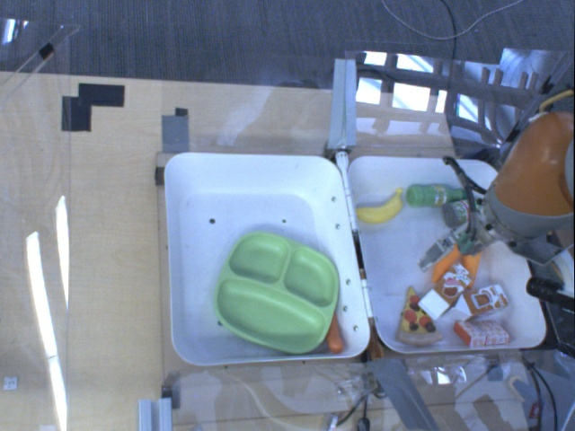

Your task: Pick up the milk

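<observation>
one gripper (pixel 446 245) is hovering open in the right bin (pixel 388 330). the milk carton (pixel 446 293) is lying just below it, a banana (pixel 381 207) sitting to its upper left.

No readable text anywhere, printed patches on the milk carton (pixel 454 281) and the small boxes (pixel 486 301) beside it in the right bin (pixel 386 241), too small and blurred to read
</observation>
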`<state>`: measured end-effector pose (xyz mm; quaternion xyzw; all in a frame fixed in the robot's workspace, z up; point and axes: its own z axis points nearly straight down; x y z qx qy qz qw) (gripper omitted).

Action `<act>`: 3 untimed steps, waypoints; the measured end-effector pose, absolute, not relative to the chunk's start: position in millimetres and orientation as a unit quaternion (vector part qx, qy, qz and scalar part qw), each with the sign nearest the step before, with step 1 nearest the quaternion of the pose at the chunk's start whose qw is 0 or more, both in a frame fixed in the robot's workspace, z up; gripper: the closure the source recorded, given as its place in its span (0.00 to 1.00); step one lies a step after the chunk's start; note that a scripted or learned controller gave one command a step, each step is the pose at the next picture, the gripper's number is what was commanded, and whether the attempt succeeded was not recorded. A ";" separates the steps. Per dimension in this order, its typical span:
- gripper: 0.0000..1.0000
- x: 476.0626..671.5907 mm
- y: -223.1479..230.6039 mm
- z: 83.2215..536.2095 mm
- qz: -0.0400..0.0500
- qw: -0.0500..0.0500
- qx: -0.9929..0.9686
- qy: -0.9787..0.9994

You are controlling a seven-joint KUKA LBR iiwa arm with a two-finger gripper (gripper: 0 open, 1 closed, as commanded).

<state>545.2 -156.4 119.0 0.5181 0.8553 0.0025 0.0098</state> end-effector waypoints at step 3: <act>1.00 533.6 -151.1 206.7 0.002 0.006 0.473 0.881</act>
